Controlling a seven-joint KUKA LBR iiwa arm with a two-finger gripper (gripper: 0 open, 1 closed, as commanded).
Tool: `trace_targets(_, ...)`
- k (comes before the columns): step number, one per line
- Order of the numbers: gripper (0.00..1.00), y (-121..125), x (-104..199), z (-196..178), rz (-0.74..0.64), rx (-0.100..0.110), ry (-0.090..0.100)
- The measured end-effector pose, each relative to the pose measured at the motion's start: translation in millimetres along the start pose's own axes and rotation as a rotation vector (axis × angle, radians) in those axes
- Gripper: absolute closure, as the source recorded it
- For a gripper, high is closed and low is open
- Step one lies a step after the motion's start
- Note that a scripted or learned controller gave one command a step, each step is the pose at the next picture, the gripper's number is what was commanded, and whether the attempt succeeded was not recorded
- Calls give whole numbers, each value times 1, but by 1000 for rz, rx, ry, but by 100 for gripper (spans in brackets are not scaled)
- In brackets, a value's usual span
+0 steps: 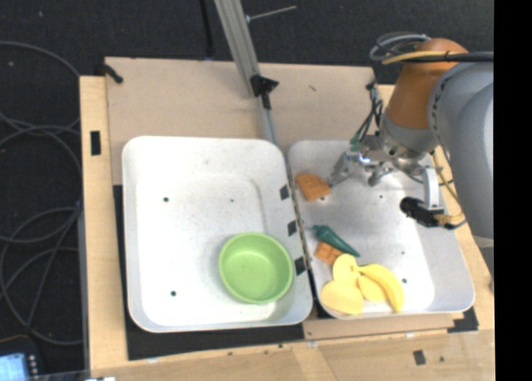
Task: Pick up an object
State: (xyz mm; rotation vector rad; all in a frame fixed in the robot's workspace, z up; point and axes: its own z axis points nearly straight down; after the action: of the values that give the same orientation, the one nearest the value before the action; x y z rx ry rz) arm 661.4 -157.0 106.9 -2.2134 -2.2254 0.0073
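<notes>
hovering over the right bin, nothing gripped

reaching in from the right, the grey arm [465, 113] with its orange band hangs above the upper part of the right bin [432, 284]. the gripper [363, 165] sits low over the white floor near the bin's far left corner. its metal fingers [342, 168] look spread apart, and nothing lies between them.

an orange piece [312, 187] rests just beside the gripper, to its left, against the bin's left wall and apart from the fingertips. further toward the near edge lie a dark green object [336, 240] and a small orange wedge [327, 254], touching each other. below them a cluster of yellow objects [363, 284] fills the near left corner.

a lime green bowl [256, 267] stands upright in the left bin [166, 171], near its lower right corner. both bins rest side by side on the tan bench [166, 92], and a metal pole [237, 30] slants up from behind the bins.
</notes>
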Motion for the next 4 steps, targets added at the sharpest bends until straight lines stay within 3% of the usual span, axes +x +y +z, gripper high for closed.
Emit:
trace_targets(1,100,3,-1,-16,-2,-10,-2)
trace_targets(3,100,11,-8,-103,-1,-11,0)
trace_targets(4,100,-2,45,-106,-1,-6,2)
